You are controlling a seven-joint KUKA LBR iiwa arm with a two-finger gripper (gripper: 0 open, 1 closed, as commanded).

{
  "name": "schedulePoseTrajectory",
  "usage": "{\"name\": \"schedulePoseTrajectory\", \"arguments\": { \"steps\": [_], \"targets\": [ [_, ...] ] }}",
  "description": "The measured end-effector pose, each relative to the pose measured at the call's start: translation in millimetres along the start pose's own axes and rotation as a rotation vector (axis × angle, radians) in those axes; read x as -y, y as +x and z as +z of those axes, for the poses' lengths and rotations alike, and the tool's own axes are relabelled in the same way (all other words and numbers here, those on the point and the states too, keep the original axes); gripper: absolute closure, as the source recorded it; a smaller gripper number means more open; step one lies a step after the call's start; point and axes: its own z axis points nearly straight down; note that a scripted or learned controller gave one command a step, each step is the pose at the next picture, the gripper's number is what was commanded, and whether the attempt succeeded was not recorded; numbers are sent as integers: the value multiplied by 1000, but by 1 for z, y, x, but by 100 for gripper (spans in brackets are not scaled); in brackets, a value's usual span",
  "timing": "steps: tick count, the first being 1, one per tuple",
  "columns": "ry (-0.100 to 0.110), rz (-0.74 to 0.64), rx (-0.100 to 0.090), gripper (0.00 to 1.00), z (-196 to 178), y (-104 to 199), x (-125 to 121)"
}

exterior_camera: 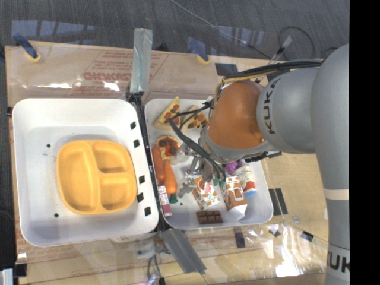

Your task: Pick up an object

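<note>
The right bin [261, 209] holds several toy foods. There is a pizza slice [168, 111] at its far left corner and a second pizza slice [196, 121] beside it. A round pizza piece [167, 145], a red sausage [158, 164] and an orange carrot [170, 179] lie along the left wall. Two small cartons [205, 195] [234, 196] and a brown chocolate bar [209, 218] sit near the front. My gripper [195, 176] hangs low over the middle of this bin, just above the left carton and right of the carrot. The orange wrist band [236, 116] hides the bin's centre.
The left bin [29, 129] holds a yellow divided plate [95, 176]. A black divider with clips [142, 159] runs between the bins. The grey arm [314, 111] covers the right bin's right side. Cables trail across the bench at the back right.
</note>
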Motion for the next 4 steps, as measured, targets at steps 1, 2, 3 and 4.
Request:
{"name": "schedulePoseTrajectory", "arguments": {
  "steps": [1, 2, 3, 4],
  "targets": [
    [0, -7, 2, 100, -10, -1, -1],
    [1, -221, 12, 100, -172, -62, -29],
    [3, -498, 7, 100, -279, -121, 18],
    [-5, -934, -6, 100, -140, -87, 9]
  ]
}}
